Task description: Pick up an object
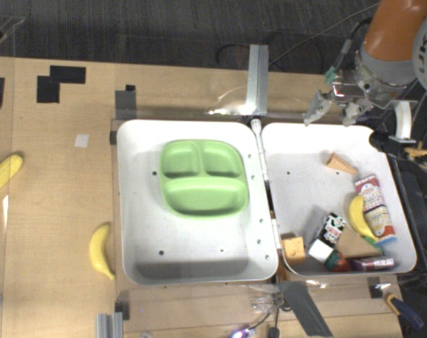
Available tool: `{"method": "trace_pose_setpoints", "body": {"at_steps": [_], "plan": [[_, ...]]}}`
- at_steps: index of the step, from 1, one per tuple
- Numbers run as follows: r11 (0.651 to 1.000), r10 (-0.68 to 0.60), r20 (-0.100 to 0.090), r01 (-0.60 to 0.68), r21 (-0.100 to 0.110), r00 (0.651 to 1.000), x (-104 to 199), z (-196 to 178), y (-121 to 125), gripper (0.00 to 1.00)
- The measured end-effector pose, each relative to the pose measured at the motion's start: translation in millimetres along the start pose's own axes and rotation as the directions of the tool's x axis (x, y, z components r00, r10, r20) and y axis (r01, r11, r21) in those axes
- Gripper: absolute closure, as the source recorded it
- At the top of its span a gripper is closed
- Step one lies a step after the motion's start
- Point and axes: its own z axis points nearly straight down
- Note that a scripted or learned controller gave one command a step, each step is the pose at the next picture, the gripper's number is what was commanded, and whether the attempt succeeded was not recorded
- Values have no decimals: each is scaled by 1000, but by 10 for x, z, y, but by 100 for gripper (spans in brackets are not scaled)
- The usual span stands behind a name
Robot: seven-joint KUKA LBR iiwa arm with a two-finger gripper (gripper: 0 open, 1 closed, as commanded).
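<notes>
Wooden bench (58, 189) bears two white bins (136, 259); the hand (335, 109) seemingly hangs spread, grasping nothing.

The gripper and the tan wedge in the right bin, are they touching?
Apart. The camera view shows the gripper near the bin's far rim, with bare white bin floor between it and the tan wedge.

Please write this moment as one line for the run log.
arm: above right bin far edge | pincer: open, holding nothing | banana: in right bin, untouched | green tray: in left bin
</notes>
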Motion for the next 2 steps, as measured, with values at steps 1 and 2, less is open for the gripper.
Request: {"method": "trace_pose_setpoints", "body": {"at_steps": [1,2], "plan": [[1000,-18,1,18,5,1000,-605,929,-214,0],[999,39,-5,-39,-5,999,-1085,1690,-611,0]]}}
